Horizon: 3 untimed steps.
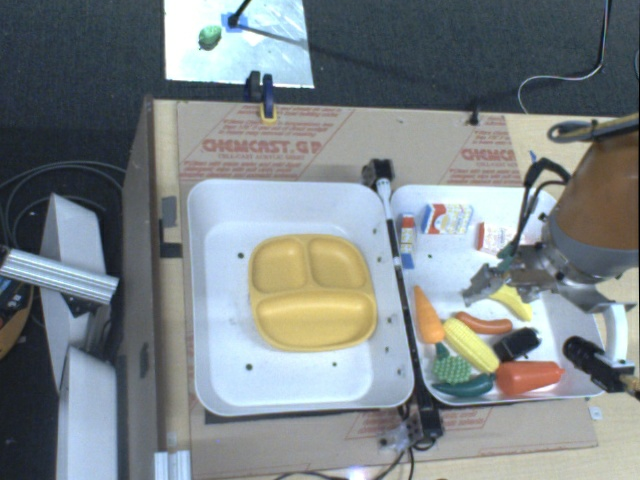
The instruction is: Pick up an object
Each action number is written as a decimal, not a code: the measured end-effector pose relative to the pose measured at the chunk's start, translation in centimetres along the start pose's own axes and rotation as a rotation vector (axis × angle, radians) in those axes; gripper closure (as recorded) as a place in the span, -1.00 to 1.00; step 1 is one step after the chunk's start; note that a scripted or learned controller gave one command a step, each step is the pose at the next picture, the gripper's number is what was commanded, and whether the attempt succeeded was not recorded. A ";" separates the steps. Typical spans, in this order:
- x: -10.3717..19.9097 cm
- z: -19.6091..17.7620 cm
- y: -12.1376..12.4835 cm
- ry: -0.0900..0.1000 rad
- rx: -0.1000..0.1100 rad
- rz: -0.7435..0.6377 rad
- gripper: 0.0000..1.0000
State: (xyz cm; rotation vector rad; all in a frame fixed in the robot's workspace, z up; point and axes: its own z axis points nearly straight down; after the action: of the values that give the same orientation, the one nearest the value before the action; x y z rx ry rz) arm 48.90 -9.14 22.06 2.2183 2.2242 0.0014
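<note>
The right bin [455,268] holds toy food: an orange carrot [427,316], a yellow corn cob [468,345], a red sausage [483,323], a yellow banana [517,303], a black piece [517,344], a red pepper [528,375] and a green vegetable [456,375]. My gripper [488,284] reaches in from the right and hangs low over the middle of this bin. It sits just left of the banana and above the sausage. Nothing is visibly lifted in it. The arm's body hides the bin's right part.
The left bin [225,268] bears a yellow divided plate [310,293]. Two small printed boxes [447,218] [492,236] and a thin tube [407,238] lie at the far side of the right bin. Cardboard surrounds both bins.
</note>
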 end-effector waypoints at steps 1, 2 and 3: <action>-8.2 4.9 9.0 -0.002 0.000 0.002 -1.00; -11.5 12.6 5.5 -0.001 -0.002 0.001 -1.00; -11.5 11.6 5.6 -0.001 -0.003 0.001 1.00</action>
State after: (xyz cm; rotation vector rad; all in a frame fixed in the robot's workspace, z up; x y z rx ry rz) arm 54.52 -20.65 10.43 2.2167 2.2209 0.0037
